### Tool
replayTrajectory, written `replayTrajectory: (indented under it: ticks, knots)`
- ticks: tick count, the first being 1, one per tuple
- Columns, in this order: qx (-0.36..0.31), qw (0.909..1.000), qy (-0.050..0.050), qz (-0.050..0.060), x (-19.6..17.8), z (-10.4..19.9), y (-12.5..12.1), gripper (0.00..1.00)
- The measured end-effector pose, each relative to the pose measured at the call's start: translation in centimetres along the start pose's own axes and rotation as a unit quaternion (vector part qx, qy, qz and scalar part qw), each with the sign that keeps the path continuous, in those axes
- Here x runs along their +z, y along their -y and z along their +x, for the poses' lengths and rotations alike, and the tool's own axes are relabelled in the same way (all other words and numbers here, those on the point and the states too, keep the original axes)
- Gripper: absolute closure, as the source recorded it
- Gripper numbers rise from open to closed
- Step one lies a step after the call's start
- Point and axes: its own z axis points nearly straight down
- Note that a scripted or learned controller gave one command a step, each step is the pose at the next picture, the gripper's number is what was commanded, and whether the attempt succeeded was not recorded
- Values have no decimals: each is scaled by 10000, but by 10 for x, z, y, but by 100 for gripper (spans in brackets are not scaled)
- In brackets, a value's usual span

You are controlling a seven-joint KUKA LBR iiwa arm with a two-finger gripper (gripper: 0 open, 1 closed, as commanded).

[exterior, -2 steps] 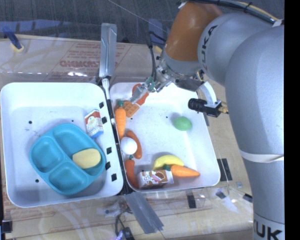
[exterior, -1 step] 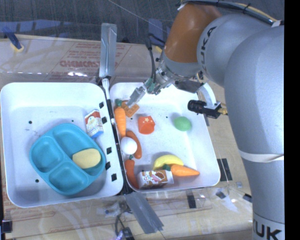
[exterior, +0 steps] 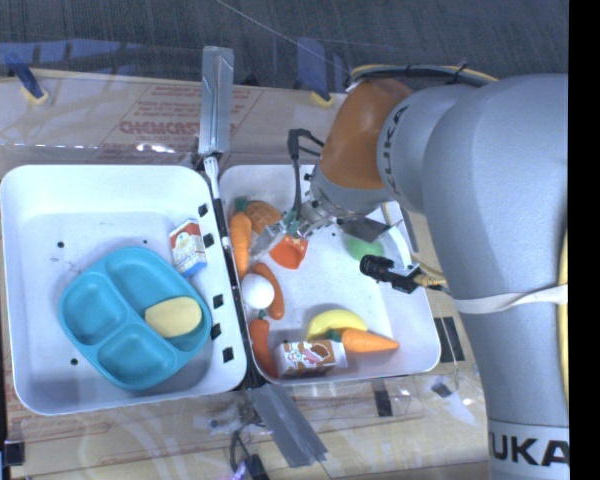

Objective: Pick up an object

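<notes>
Hand (exterior: 288, 230) low in right bin (exterior: 420, 353) — over orange piece (exterior: 289, 253)

Two white bins (exterior: 40, 198); three carrots (exterior: 240, 243); one banana (exterior: 332, 321).

White capital letters reading "UKA", the visible end of the KUKA brand, stand on the grey arm (exterior: 510, 268) at its base. Faded red lettering on the clear sheet (exterior: 130, 118) behind the bins is too blurred to read.
</notes>
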Motion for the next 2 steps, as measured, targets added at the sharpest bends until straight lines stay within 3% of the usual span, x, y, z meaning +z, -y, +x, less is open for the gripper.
replayTrajectory:
  ticks: [1,2]
  knots:
    - [-26,10000,-15,18,-6,1,-1,100]
    - [-27,10000,-16,20,-6,1,-1,0]
